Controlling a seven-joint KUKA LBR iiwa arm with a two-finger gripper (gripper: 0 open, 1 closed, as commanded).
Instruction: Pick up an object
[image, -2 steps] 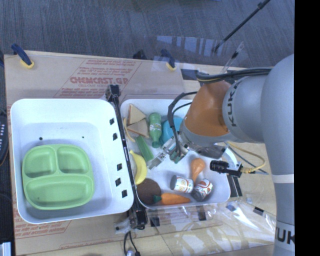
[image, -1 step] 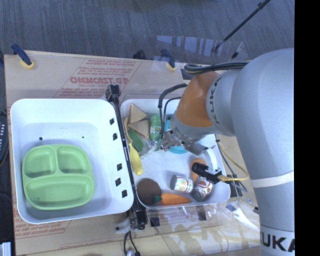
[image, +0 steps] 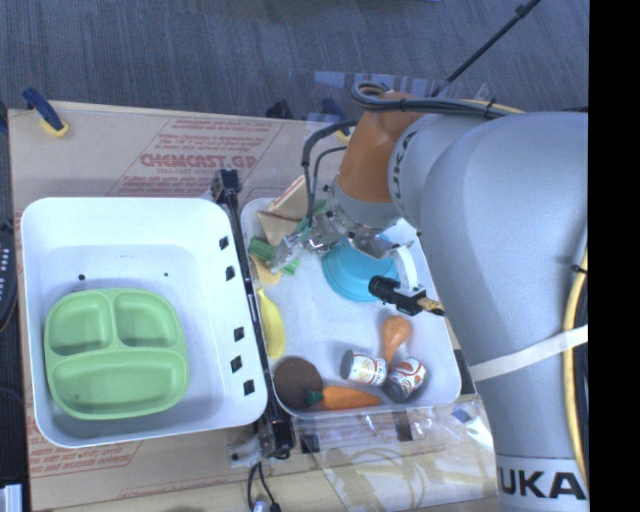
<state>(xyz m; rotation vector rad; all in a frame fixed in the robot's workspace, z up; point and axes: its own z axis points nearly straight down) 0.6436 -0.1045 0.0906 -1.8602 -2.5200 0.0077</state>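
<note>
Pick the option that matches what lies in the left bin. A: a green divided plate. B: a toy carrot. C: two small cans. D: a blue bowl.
A: the green divided plate lies alone in the left bin, while the cans, the toy carrot and the blue bowl all sit in the right bin.

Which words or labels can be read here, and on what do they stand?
"KUKA": on the arm's base.
"CHEMCAST GP": red print on the brown board under the bins; the smaller red lines around it are too blurred to read.
Can labels: too small to read.
</note>
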